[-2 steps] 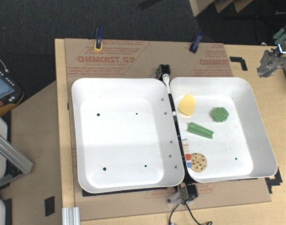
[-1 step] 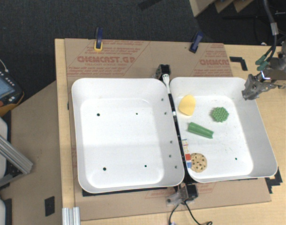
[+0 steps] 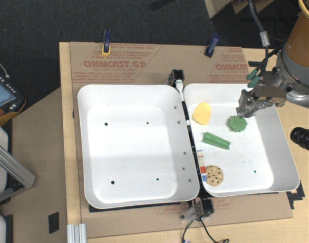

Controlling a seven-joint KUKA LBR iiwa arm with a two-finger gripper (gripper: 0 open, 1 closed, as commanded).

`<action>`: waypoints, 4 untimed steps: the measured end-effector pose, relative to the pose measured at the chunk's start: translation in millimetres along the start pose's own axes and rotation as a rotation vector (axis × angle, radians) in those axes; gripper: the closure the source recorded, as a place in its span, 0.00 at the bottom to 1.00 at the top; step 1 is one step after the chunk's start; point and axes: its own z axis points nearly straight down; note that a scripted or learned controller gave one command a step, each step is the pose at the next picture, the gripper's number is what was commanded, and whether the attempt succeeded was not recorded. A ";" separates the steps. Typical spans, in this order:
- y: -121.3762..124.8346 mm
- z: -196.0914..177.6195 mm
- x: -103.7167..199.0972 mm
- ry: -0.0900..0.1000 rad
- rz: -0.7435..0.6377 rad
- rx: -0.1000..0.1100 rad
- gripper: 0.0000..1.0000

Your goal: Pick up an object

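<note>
The right bin (image 3: 276, 184) holds several small objects. A yellow rounded piece (image 3: 202, 113) lies near its left wall, and a green stick-shaped piece (image 3: 216, 140) sits just below it. A bumpy green ball (image 3: 237, 124) rests toward the bin's far middle. A round speckled cookie (image 3: 214, 175) lies at the near left corner beside a small red and blue item (image 3: 203, 170). My gripper (image 3: 245, 109) hangs over the right bin, just above and to the right of the green ball. How its tips stand is hidden by the gripper body.
The left bin (image 3: 93, 186) stands next to the right one on a brown cardboard sheet (image 3: 144, 59). Two clamps (image 3: 106, 43) (image 3: 212, 44) pin the cardboard's far edge. A black fixture (image 3: 176, 78) sits at the far end of the seam between the bins.
</note>
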 end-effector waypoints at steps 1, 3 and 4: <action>-0.7 1.6 55.2 -0.002 0.003 0.002 1.00; 10.1 -138.7 164.4 -0.002 0.004 -0.004 1.00; 2.5 -83.3 90.4 -0.006 0.019 0.008 1.00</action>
